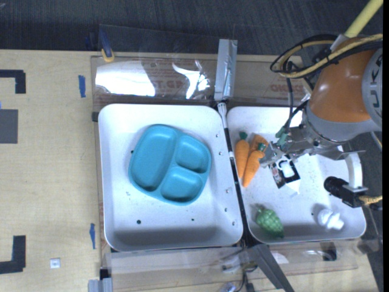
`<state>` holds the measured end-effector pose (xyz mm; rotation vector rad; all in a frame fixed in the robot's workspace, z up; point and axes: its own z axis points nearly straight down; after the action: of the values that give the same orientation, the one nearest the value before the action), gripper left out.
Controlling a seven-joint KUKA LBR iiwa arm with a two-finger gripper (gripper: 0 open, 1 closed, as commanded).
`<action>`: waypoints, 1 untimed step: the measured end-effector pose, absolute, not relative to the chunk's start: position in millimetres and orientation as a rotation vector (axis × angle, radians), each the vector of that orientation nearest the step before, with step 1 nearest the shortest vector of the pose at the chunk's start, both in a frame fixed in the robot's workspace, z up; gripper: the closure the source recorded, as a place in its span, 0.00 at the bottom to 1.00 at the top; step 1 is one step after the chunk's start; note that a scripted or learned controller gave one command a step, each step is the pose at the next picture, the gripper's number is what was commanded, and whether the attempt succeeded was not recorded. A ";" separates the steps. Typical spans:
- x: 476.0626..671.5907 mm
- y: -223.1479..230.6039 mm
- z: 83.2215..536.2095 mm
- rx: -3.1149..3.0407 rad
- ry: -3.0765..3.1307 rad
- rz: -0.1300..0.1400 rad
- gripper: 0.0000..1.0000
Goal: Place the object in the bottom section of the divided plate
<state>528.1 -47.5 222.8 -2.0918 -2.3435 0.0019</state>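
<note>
The gripper (281, 163) hangs low over the right bin (304, 227), just beside the two carrots (248, 157) lying against the bin's left wall, and whether its fingers are apart or together cannot be told from this slant. The blue divided plate (170, 163) sits in the left bin (115, 181), with no object in any section. Since the carrots touch each other and the wall, a grasp could slip off, catch both, or hit the wall; the green toy (269, 219) and white piece (330, 219) are well apart.
</note>
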 end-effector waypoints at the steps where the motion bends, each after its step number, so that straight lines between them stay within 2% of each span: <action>1: 553.3 60.6 228.4 -2.012 -2.412 -0.002 1.00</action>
<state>553.3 60.6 228.4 -2.0124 -2.4124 -0.0025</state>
